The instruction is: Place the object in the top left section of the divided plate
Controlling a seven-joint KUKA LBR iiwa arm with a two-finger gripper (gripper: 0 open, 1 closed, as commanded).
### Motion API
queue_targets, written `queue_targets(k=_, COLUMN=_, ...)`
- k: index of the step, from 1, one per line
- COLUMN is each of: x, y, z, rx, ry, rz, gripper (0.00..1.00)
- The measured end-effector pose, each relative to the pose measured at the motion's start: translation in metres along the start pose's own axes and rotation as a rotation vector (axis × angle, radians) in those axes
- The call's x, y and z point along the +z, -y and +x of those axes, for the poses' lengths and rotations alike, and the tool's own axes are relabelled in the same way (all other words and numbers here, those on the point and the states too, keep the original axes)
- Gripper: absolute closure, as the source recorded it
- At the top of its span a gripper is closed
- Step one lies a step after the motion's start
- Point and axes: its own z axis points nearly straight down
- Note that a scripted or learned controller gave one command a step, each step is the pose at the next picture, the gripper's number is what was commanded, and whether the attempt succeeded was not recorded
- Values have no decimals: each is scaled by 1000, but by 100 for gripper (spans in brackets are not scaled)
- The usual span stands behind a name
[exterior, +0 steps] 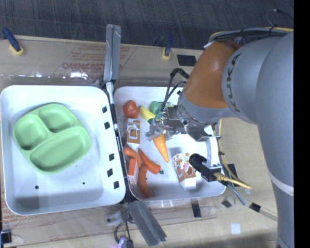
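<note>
Seemingly the carrot (161,146) is the object in play: it hangs point-down right under the gripper (158,130) in the right bin (209,189), though whether the fingers pinch its top or merely hover I cannot tell. Lift straight up clear of the sausages (142,169) at seven o'clock and the carton (184,170) at four o'clock, then carry towards nine o'clock to the green plate (51,137), lowering over its upper-left section
</note>
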Motion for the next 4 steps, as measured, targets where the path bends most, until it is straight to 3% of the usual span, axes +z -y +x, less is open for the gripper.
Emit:
queue_targets(k=1, x=9, y=25, z=89, rx=180, ry=0, rz=1, gripper=100)
queue_targets(k=2, x=16, y=-9, z=178, rx=-45, ry=2, rz=-2, gripper=100)
queue_targets(k=3, x=12, y=-73, z=244, rx=-146, ry=3, rz=-2, gripper=100)
queue_targets(k=4, x=82, y=-54, z=281, rx=70, ry=3, rz=2, gripper=100)
